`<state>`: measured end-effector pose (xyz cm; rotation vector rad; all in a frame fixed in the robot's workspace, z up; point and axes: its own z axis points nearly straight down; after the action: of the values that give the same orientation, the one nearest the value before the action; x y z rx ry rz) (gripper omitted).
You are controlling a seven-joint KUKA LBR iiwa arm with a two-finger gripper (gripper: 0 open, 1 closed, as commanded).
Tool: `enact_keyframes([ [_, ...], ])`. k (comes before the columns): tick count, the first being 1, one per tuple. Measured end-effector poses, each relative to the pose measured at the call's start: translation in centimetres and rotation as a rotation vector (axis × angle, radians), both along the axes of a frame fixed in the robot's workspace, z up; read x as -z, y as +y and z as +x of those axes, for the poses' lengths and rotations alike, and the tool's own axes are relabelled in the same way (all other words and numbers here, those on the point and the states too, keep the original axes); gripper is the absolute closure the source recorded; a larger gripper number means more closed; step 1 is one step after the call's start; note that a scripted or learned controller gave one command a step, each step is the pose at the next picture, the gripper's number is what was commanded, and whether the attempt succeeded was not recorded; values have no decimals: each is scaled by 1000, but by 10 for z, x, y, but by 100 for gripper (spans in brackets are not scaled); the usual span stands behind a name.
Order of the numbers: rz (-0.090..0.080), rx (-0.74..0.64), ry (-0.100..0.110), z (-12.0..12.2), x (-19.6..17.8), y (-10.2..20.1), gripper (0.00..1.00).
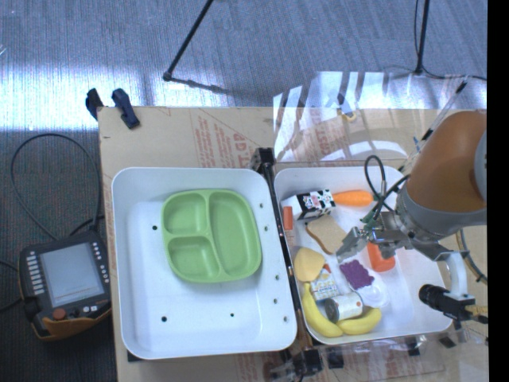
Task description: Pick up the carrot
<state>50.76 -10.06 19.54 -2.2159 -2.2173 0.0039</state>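
The carrot [352,198], orange and lying flat, rests near the back of the right bin [413,321], just right of a small black-and-white carton [316,203]. My gripper [362,243] hangs low over the middle of that bin, about a hand's width in front of the carrot and apart from it. Right beside the gripper lies a small orange-red piece [381,258], partly hidden by the wrist. The grey and orange arm [445,173] covers the bin's right side.
Crowding the right bin are a bread slice [324,231], a yellow fruit [308,263], a purple grape bunch [357,274], a can [343,305] and a banana [334,323]. A green divided plate [212,235] sits in the left bin [127,293].
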Motion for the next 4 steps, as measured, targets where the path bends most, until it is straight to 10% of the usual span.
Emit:
enact_keyframes([
  [1,-1,-305,-7,96,14,-39,0],
  [2,0,-155,-2,136,80,-70,0],
  [4,12,231,-12,141,106,-102,0],
])
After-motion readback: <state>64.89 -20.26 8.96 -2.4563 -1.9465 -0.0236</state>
